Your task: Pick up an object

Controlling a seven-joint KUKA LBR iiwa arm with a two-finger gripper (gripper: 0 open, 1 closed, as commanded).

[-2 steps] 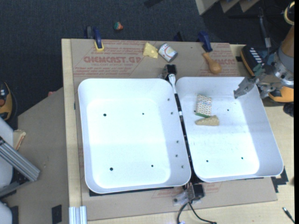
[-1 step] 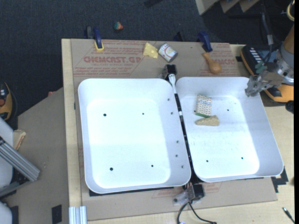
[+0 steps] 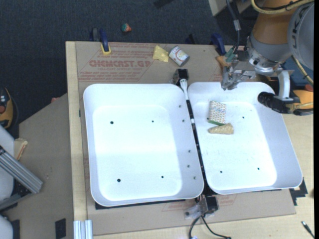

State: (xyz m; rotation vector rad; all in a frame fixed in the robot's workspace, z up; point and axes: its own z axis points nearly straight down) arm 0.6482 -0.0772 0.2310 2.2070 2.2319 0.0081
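Note:
Two objects lie in the right bin (image 3: 279,153). One is a patterned tan rectangular pad with a green edge (image 3: 217,112). Just below it rests a small beige wedge-shaped piece (image 3: 221,129). My gripper (image 3: 229,82) hangs over the right bin's far rim, up and right of the pad and apart from it. Nothing shows between its fingers, and their spacing is too small to read.
The left bin (image 3: 134,143) stands beside the right one, with a dark brush-like tool (image 3: 183,81) at the far end of the seam between them. A yellow scrap (image 3: 160,54) and a small box (image 3: 179,56) lie on the cardboard behind the bins.

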